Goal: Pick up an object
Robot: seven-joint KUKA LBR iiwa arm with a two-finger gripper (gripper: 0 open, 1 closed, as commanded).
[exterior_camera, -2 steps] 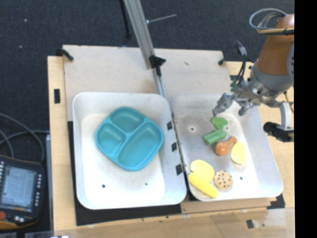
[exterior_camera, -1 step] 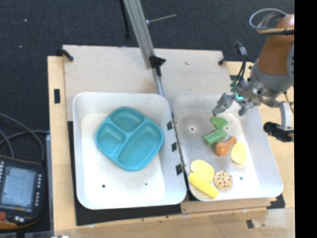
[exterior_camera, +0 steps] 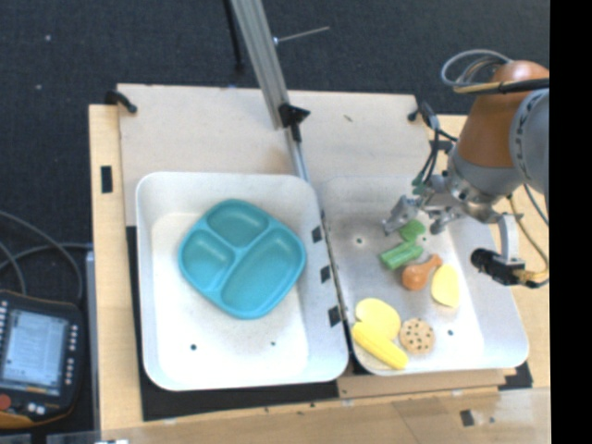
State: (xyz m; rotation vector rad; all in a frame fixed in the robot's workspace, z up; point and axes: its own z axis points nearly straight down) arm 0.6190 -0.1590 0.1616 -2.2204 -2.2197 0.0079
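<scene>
A wooden bench [exterior_camera: 203, 128] stands on dark carpet [exterior_camera: 55, 44] and bears two shallow white bins side by side, the left bin [exterior_camera: 157, 340] holding a blue divided plate [exterior_camera: 242, 257] with three compartments, lying flat near its middle. A grey metal pole [exterior_camera: 259, 44] slants up from the bench's back edge between the bins, with a black clamp [exterior_camera: 293, 116] on it. At the lower left, off the bench, sits a handheld control pad [exterior_camera: 32, 345] with a lit screen and a cable [exterior_camera: 37, 234] running to it.

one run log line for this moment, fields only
arm: over right bin | hand: low above green piece | grasp: not seen | left bin: blue divided plate
</scene>
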